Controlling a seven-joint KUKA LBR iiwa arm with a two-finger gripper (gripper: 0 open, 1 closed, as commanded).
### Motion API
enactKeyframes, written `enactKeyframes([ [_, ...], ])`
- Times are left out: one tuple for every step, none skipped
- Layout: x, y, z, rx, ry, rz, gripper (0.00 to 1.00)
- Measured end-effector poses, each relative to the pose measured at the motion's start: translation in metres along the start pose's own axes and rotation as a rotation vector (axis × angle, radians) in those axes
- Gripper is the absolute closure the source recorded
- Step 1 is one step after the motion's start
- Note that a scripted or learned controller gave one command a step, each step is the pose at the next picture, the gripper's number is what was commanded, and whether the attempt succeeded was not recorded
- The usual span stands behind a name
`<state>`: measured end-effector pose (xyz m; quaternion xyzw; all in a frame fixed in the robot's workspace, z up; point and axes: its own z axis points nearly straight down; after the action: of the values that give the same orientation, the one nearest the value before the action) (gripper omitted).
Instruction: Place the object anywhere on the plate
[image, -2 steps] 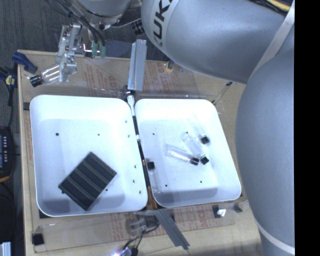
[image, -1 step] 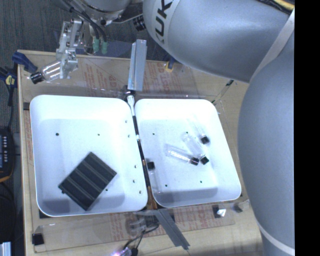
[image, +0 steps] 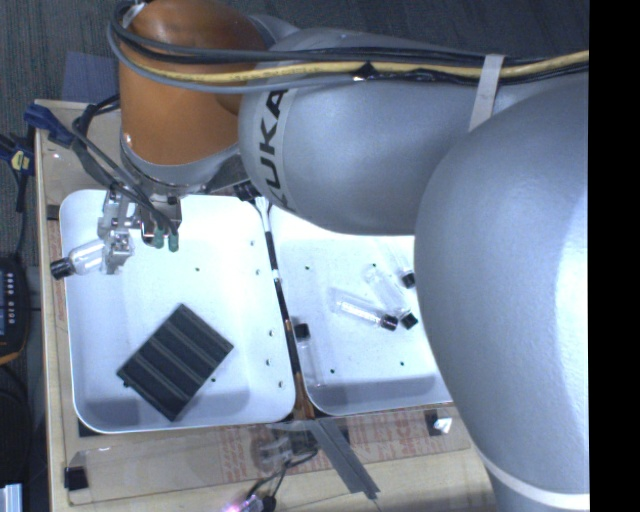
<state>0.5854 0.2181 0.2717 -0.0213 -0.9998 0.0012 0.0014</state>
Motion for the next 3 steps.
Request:
enactKeyframes([
  [-0.036, 0.002, -0.128, -0.002, -0.008, 0.007, 1.00],
  [-0.011, -0.026, -0.019, -0.001, -0.001, -0.228, 1.00],
  [0.096, -0.088, 0.056, -0.001, 0.000, -0.226, 1.00],
])
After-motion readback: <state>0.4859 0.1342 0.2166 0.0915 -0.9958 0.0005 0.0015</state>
